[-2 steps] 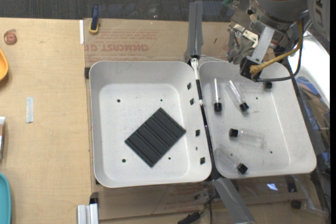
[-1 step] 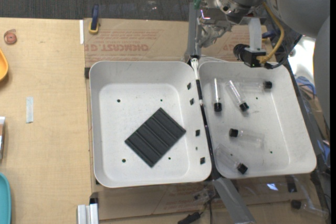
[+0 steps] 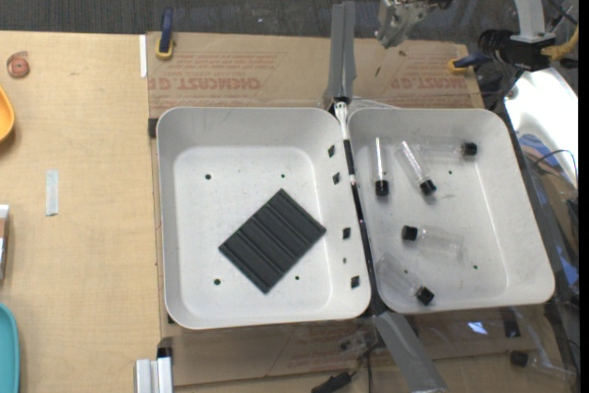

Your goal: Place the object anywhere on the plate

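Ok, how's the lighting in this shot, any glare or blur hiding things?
Camera view: even overhead light with soft shadows; strong glare on the shiny surface right of the right bin; the clear vials nearly vanish against white; the claw looks slightly soft; the black ribbed plate is sharp.

Two bins sit side by side on the tabletop. The plate lies in the left bin; several tubes lie scattered in the right bin. The hand hangs behind the right bin.
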Controlling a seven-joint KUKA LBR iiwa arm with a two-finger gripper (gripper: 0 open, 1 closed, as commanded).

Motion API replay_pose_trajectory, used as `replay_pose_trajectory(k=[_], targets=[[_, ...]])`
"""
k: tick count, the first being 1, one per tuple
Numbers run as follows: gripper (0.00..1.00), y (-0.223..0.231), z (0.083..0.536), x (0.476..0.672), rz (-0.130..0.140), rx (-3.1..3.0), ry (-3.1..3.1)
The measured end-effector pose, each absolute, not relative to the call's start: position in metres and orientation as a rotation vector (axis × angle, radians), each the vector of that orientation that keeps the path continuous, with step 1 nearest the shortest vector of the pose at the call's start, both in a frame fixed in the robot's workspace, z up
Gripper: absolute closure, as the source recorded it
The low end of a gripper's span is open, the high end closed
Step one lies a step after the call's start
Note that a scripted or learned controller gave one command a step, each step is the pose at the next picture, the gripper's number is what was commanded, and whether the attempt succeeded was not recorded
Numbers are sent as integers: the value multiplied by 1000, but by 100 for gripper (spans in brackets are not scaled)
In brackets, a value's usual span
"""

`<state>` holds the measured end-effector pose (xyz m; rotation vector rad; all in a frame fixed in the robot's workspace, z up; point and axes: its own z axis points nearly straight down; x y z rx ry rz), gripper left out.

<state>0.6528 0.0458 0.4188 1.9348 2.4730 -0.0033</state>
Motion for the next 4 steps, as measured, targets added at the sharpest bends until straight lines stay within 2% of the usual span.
replay_pose_trajectory(k=[1,2,3,4], targets=[[100,52,376,657,-2,1167,2917],[100,-3,355,639,-1,755,3049],[100,-24,351,615,1,206,3133],[100,-38,442,527,0,-631,3073]])
